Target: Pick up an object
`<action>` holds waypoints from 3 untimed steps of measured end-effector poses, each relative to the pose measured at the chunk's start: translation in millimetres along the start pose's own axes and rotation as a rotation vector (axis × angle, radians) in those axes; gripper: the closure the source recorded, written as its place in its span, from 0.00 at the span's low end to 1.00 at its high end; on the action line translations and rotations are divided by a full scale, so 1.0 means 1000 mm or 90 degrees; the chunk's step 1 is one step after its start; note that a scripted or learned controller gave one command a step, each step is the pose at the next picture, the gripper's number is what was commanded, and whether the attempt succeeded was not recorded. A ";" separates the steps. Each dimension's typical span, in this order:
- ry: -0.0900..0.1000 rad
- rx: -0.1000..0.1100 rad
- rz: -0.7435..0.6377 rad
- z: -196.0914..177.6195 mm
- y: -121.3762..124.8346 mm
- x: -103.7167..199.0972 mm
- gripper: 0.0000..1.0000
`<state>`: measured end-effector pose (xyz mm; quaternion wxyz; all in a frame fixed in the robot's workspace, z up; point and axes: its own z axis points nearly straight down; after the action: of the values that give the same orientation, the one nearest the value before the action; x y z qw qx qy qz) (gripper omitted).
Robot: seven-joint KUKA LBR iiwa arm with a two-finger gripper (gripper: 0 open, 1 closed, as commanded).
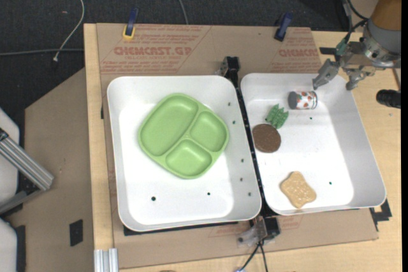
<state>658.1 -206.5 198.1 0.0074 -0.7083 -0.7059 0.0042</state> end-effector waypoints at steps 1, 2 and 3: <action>-0.002 -0.010 -0.002 -0.010 0.003 0.001 0.00; -0.001 -0.006 -0.002 0.051 -0.003 -0.001 0.00; -0.002 0.000 -0.004 0.092 -0.005 0.002 0.00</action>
<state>651.6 -203.7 106.6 0.0065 -0.7060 -0.7081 0.0050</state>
